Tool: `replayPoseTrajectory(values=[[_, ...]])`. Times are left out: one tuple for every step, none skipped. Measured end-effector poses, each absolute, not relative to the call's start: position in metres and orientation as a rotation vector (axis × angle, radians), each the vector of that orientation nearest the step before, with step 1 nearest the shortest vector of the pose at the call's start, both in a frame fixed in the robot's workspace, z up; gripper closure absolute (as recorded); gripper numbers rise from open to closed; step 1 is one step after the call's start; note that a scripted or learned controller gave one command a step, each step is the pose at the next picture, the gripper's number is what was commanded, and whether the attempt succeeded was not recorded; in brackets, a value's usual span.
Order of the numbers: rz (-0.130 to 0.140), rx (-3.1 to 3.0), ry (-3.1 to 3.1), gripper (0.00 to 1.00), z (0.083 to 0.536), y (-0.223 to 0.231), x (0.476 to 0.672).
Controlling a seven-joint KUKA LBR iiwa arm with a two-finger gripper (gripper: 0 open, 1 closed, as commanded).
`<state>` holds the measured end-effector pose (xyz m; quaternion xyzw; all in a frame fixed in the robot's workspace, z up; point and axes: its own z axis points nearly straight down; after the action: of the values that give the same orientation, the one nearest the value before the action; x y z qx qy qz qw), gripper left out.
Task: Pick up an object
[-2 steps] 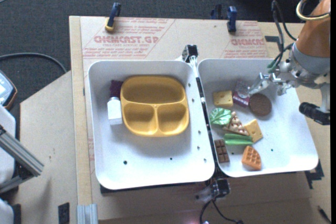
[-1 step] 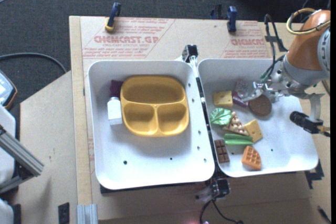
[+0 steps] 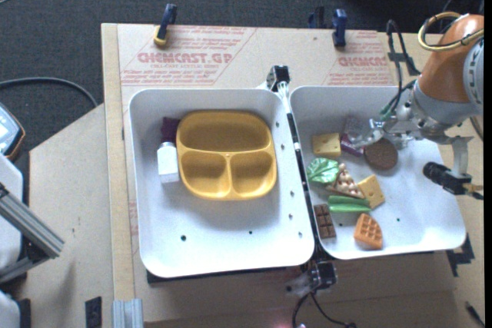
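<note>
- Bench (image 3: 231,50): flat pale board, red lettering printed along its far strip.
- Yellow-and-blue clamp (image 3: 164,25) grips the far edge toward the left; blue clamp (image 3: 338,25) on the same edge toward the right.
- Left bin (image 3: 146,226): shallow, white, resting directly on the board.
- Right bin (image 3: 430,219): same kind, just beside the left one, rims meeting along the middle.
- Black clip (image 3: 278,76) at the far end of that seam; another black clip (image 3: 321,273) at the near end.

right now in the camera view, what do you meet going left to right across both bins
white bottle → yellow tray → cheese cube → brown disc → gripper
</note>
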<state>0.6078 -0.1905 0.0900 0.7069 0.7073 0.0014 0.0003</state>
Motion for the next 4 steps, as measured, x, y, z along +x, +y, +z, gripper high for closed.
replayPoseTrajectory(values=[[0.016, 2.214, 2.217, 1.00, 0.103, -0.189, 0.611], [0.005, 2.215, 2.219, 1.00, 0.152, -0.181, 0.611], [0.004, 2.215, 2.218, 1.00, 0.196, -0.186, 0.613], [0.004, 2.216, 2.218, 1.00, 0.227, -0.186, 0.614]])
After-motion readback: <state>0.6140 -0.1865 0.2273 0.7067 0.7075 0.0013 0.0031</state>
